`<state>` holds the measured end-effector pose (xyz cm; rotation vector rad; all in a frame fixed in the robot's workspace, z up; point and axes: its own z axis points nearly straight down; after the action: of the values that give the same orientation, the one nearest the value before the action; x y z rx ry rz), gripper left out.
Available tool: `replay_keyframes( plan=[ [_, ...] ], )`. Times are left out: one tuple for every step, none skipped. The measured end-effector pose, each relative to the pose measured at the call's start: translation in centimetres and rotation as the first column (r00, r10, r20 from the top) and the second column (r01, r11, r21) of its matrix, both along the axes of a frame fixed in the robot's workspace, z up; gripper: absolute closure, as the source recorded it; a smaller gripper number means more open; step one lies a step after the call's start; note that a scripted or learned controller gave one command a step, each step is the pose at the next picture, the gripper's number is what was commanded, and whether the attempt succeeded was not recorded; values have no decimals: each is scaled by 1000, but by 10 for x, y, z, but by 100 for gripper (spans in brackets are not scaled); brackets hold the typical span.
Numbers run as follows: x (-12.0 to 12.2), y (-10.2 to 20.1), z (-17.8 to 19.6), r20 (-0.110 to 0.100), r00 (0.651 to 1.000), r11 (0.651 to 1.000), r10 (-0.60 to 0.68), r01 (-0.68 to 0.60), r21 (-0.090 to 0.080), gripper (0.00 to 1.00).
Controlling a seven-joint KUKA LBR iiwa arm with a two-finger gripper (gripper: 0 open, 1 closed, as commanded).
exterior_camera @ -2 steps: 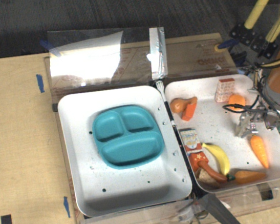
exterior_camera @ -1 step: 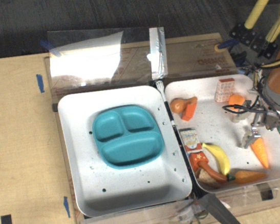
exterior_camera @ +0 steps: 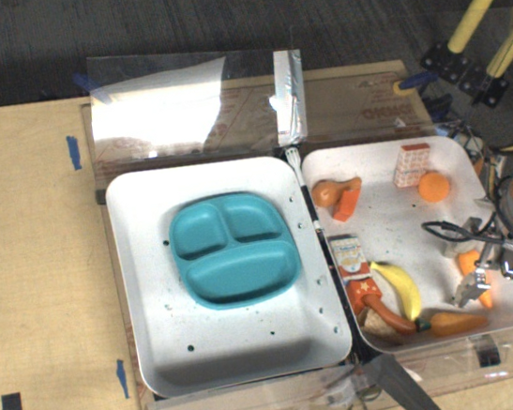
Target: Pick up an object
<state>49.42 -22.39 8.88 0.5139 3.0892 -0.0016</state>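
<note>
Looking at the toy food in the right bin (exterior_camera: 378,158): banana (exterior_camera: 399,288), orange ball (exterior_camera: 434,187), carrot (exterior_camera: 453,320), small box (exterior_camera: 411,164). Probably light, hard and a bit slippery, so best squeezed across the thin middle. Gripper (exterior_camera: 476,284) down near the bin's right side, just above the carrot. Can't tell how far open, or whether holding anything. Blue plate (exterior_camera: 234,250) in the left bin (exterior_camera: 138,206).
</note>
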Motion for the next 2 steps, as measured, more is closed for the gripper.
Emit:
replay_keyframes(
  plan=[
    [4,-1,13,13,1000,1000,2,-2,-6,100],
    [64,2,7,-2,999,999,-49,49,2,100]
  ],
)
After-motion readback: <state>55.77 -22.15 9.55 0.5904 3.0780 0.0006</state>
